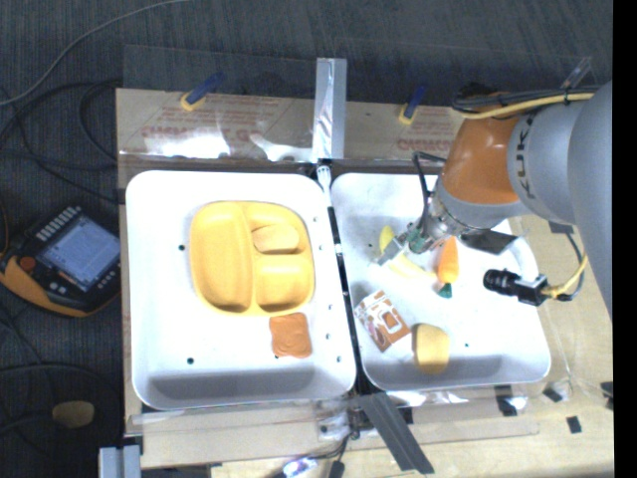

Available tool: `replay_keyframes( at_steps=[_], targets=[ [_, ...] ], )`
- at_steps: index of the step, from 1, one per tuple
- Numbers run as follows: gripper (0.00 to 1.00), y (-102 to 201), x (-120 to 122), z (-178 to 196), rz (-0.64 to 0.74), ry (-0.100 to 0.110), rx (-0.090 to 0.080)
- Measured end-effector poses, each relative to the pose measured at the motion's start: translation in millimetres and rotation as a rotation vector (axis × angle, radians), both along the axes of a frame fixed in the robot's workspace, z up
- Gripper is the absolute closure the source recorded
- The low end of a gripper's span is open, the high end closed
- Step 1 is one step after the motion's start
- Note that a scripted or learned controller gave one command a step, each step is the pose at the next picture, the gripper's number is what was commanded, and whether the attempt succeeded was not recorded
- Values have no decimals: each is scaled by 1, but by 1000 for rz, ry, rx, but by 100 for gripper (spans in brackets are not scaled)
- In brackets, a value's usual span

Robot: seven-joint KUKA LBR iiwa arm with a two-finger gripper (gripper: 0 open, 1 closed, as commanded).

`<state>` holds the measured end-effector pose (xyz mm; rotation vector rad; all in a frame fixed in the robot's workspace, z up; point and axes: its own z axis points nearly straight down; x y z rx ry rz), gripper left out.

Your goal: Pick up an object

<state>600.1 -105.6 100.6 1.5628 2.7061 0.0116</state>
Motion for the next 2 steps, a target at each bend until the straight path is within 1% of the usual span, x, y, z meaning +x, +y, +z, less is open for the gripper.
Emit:
replay_keyframes(
  at_steps=[1,2],
  targets=[
    [100,63,68,83,-243,19,2],
    [100,63,68,92,-241,19,-2]
  ],
)
